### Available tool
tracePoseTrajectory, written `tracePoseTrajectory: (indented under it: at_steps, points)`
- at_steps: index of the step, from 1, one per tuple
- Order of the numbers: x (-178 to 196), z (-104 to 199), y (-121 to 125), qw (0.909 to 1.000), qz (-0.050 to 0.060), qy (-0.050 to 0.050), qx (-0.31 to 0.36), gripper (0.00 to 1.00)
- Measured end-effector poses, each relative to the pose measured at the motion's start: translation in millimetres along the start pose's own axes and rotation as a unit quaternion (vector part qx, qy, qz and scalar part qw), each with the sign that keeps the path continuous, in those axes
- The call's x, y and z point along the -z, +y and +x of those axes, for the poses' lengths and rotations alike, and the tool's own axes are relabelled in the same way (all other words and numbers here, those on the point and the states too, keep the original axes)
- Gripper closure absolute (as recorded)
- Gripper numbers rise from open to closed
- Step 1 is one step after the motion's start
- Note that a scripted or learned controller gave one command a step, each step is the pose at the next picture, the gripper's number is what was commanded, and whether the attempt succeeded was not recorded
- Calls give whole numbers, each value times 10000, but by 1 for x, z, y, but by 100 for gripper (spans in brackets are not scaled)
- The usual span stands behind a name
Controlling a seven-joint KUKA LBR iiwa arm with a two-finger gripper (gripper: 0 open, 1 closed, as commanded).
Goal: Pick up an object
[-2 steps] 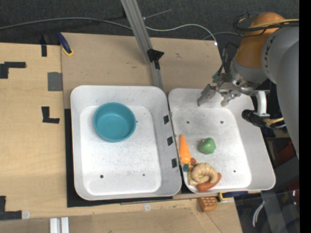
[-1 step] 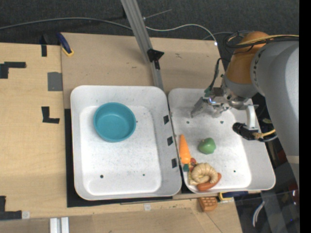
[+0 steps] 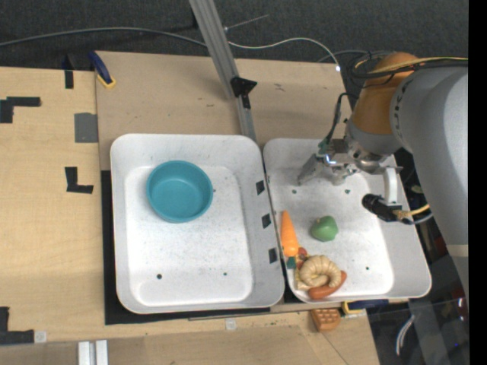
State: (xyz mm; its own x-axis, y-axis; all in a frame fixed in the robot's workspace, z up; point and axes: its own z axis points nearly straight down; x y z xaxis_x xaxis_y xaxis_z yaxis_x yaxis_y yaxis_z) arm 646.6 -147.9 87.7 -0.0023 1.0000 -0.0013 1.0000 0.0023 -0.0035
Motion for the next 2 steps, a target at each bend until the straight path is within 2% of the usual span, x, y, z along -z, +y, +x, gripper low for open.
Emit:
tracePoseTrajectory:
  at_steps: [1, 2]
  points:
    - [11, 1, 0, 10000, -3, 1, 7, 100]
    - [65, 4, 11, 10000, -37, 5, -2, 100]
